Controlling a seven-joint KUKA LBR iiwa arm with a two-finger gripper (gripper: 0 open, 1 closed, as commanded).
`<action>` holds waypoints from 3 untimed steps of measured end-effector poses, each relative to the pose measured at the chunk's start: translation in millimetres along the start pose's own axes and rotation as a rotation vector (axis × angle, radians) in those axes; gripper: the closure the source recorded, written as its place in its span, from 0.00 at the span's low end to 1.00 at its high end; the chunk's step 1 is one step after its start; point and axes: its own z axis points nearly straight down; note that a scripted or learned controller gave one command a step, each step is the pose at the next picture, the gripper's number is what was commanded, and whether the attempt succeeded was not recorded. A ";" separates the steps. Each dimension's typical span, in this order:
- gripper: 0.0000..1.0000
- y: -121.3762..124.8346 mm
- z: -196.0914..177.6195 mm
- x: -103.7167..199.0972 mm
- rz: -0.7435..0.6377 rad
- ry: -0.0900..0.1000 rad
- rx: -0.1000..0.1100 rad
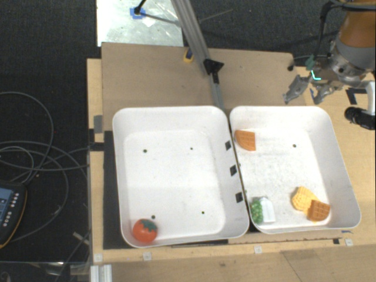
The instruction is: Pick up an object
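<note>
1. Camera view, the arm: the grey arm (355, 34) with its orange band comes in at the upper right corner and hangs over the bench just beyond the far rim of the right bin (329, 157). Its gripper (309, 91) points down and toward the left, with the two fingers spread apart and nothing between them. It is above bare brown board, not over either bin.

2. Camera view, edges and room: the left bin (176, 122) and the right bin sit side by side, rims touching along the middle, where small black clips show. In the left bin a tomato (144, 230) lies in the near left corner, close against the wall; the rest of that floor is bare white. In the right bin an orange wedge (245, 140) lies near the far left corner, just beside the dividing wall. A green and white packet (262, 210) lies at the near left wall. A yellow waffle piece (302, 198) and an orange waffle piece (318, 210) lie touching near the right front corner. The middle of the right bin is open.

3. Camera view, materials: the bins are smooth shallow white trays with rounded corners and a few dark dots. The tomato is round, glossy red with a green top. Both waffle pieces show a grid pattern. The bench top (252, 75) is matte brown board.
</note>
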 end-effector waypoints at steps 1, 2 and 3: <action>0.00 0.6 -2.8 0.0 -0.002 -0.002 -0.004; 0.00 10.8 47.2 1.4 -0.002 -0.001 0.000; 0.00 20.9 99.3 2.1 -0.002 -0.001 0.001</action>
